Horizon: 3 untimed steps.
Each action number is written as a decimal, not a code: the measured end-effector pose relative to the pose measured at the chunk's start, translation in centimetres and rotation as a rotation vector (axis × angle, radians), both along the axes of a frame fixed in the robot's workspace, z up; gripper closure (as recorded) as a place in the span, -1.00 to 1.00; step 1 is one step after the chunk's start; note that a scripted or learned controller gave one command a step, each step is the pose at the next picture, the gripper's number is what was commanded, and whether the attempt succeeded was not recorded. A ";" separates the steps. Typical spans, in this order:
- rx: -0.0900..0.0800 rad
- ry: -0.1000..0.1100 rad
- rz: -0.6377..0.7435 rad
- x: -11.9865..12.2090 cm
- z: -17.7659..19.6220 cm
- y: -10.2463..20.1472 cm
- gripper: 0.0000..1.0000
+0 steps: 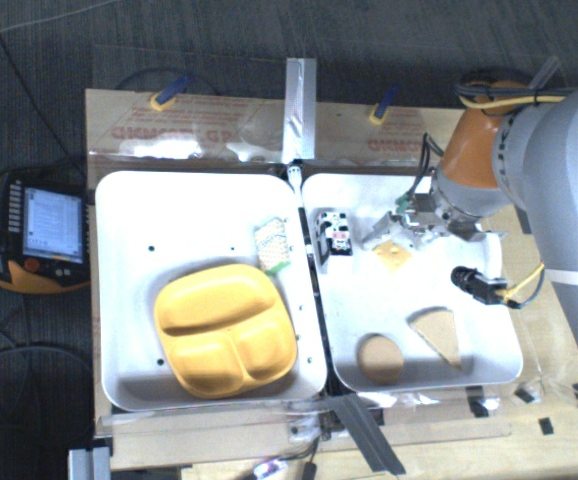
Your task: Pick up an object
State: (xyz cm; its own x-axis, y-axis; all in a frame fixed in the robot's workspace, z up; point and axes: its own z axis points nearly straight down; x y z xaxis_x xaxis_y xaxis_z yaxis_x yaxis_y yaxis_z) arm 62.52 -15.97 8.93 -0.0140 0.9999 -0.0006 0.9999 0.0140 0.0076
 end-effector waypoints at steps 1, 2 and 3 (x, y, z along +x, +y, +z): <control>0.000 -0.003 0.002 0.2 1.1 0.1 1.00; -0.002 0.007 0.008 4.4 3.4 -3.7 1.00; -0.003 0.008 0.008 4.4 3.4 -3.7 -1.00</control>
State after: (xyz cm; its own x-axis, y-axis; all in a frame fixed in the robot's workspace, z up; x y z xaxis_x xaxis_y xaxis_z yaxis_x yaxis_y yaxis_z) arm 66.88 -19.68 12.32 -0.0220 0.9998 -0.0038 0.9998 0.0219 -0.0007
